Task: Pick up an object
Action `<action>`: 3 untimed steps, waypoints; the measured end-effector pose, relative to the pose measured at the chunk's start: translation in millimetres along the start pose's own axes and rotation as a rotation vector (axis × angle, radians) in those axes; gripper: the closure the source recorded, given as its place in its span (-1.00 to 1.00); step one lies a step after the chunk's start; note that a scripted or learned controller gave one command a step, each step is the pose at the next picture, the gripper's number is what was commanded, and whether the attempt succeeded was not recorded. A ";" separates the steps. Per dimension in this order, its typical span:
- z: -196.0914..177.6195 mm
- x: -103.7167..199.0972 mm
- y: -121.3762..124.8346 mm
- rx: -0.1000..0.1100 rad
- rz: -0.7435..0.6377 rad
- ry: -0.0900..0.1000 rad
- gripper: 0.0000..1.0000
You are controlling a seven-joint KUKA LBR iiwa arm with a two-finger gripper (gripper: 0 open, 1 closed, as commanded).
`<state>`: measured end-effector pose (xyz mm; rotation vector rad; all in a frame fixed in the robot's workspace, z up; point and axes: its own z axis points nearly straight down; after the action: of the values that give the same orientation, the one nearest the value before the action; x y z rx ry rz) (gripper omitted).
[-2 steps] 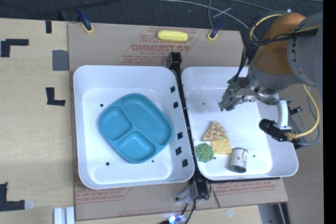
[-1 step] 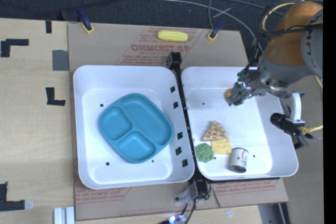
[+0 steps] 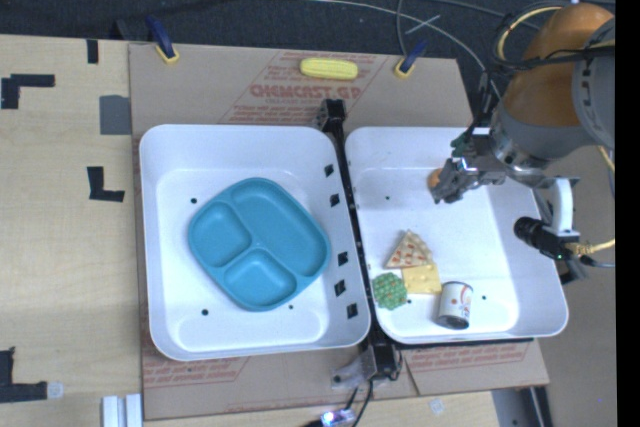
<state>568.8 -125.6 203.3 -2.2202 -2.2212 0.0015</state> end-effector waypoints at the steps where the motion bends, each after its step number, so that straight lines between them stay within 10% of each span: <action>1: 4.2 49.2 11.6 0.000 -0.004 0.000 1.00; 3: -2.0 154.7 13.9 0.000 -0.005 0.001 1.00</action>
<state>582.7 29.1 205.3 -2.2140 -2.2267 0.0006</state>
